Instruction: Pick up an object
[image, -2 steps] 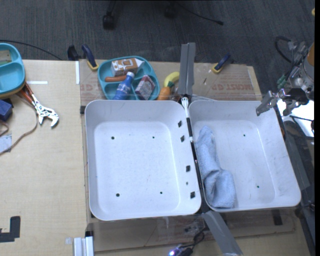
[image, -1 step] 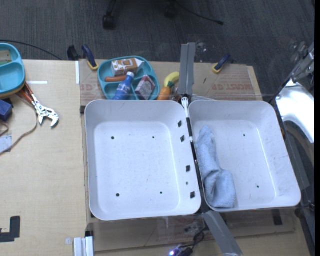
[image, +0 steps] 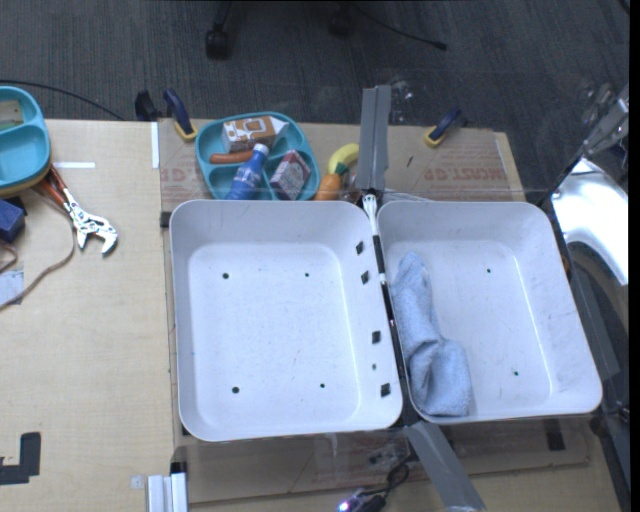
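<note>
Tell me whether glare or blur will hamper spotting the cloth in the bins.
Camera view: lighting is even and soft; the grey cloth in the right bin is sharp, casting a faint shadow; the arm at the right edge looks bright and slightly blurred; the left bin shows no harsh glare.

Teal divided tray (image: 212, 150) behind left bin holds blue bottle (image: 246, 172), small box (image: 250, 130), snack packet (image: 289, 177). Banana (image: 343, 157) just beside it. Wrench (image: 92, 228) on bench, far left.
</note>
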